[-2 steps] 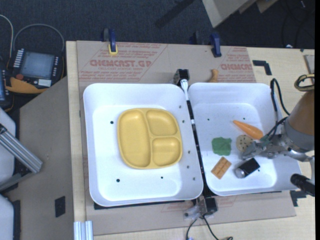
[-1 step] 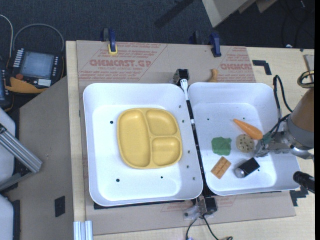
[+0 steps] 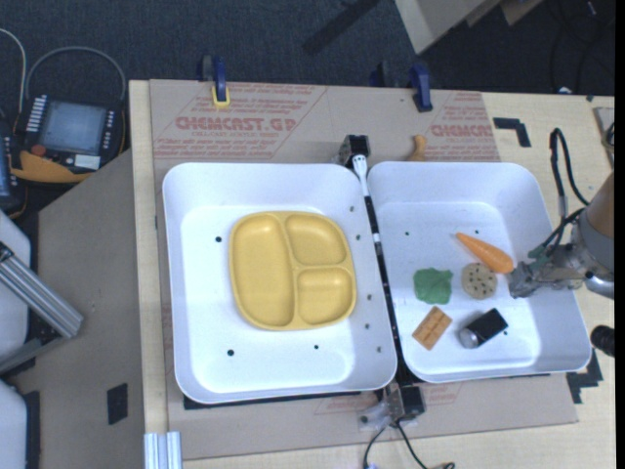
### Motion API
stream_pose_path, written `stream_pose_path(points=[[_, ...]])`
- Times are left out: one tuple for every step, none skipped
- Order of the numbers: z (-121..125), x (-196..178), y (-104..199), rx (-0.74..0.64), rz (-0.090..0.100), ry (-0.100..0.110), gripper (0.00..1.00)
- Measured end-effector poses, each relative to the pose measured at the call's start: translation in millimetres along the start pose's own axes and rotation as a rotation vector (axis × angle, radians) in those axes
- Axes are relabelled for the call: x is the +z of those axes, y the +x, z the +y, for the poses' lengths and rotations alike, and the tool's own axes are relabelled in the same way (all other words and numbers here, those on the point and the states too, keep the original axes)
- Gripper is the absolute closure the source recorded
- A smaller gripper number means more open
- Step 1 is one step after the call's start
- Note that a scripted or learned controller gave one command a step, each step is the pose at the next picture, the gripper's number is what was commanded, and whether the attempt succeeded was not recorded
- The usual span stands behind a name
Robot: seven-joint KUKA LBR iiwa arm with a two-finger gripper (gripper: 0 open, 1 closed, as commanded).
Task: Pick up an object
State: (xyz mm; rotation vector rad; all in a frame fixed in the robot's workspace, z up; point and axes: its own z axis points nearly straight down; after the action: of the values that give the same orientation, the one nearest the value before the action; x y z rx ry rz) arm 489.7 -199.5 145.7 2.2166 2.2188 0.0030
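Fingers: too small and blurred at the right bin's edge to tell whether they are apart or together; nothing shows between them.
Gripper (image 3: 520,282): low over the right bin's right side, reaching in from the right, just beside the carrot's pointed end.
Arm (image 3: 598,252): grey, entering at the right edge of the view, over the bin's right rim.
Carrot (image 3: 485,252): orange, lying slantwise in the right bin, its lower end nearest the gripper; they look close, perhaps touching, though I cannot be sure.
Round cookie (image 3: 477,279): speckled tan, just below the carrot, near the gripper's left.
Green piece (image 3: 433,284): leafy shape, left of the cookie, flat on the bin floor.
Cracker (image 3: 432,327): orange-brown rectangle, below the green piece.
Black block (image 3: 484,327): dark with a grey end, right of the cracker, below the cookie.
Right bin (image 3: 415,193): white, shallow, holding all five small things.
Left bin (image 3: 195,262): white, touching the right bin along the middle.
Yellow tray (image 3: 291,268): three compartments, centred in the left bin.
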Motion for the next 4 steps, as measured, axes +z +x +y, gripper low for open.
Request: stream_pose_path(points=[[-1.2,-63.0,-4.5,0.000,-0.001,-0.002,1.00],[0.3,-96.5,-5.0,0.000,-0.001,-0.001,1.00],[13.5,-104.0,46.5,-0.006,0.002,0.001,1.00],[28.5,-100.7,91.1,-0.005,0.003,0.003,1.00]])
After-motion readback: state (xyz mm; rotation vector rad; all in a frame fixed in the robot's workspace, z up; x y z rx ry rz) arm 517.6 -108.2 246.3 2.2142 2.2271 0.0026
